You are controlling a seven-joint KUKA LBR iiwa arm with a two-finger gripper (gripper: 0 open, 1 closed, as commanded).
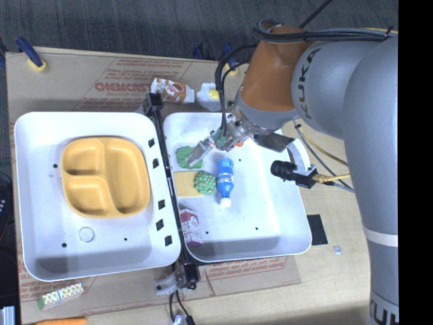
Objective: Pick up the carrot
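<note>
Pick not done, nothing visibly lifted. The grey two-finger gripper hangs low in the shallow white right-hand bin, right of the yellow divided plastic plate, touching or just over a green leafy toy. Can't tell if the claw is open or clenched. Likely carrot: thin orange sliver on the bench below the plate, outside both bins, mostly cut off. Reach and grasp both remain.

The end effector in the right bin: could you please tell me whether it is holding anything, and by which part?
It cannot be told. The end effector sits low over a green item in the right bin, but no object shows clearly between its fingertips.
</note>
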